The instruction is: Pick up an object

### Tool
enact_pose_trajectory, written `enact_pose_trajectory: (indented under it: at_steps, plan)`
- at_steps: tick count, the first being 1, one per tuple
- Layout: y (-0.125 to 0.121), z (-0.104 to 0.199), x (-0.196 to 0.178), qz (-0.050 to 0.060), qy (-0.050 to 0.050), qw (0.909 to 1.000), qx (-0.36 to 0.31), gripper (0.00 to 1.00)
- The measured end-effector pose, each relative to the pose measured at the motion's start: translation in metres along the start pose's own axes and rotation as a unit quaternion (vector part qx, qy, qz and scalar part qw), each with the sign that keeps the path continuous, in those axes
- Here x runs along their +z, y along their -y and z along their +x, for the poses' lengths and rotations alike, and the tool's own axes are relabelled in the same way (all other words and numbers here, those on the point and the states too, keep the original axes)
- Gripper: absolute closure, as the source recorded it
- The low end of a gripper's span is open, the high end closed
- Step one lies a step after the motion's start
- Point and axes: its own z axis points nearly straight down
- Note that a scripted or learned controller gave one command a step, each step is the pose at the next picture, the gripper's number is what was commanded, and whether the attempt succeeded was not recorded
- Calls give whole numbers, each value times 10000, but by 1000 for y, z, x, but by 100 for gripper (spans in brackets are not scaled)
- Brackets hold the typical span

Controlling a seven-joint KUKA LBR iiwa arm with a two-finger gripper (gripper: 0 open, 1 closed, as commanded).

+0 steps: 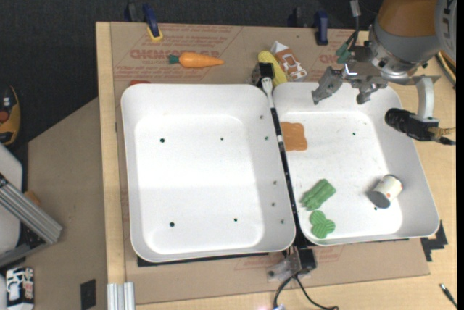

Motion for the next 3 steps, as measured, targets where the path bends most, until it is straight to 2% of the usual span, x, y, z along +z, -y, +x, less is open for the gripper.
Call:
enact_pose_trajectory:
  at_steps: [1, 2, 3]
  plan:
    - [-54, 82, 72, -24, -1, 10000, -20, 0]
    - [-33, 211, -12, -81, -27, 9999, -53, 0]
    - [-54, 219, -70, -82, 5, 10000, 8, 0]
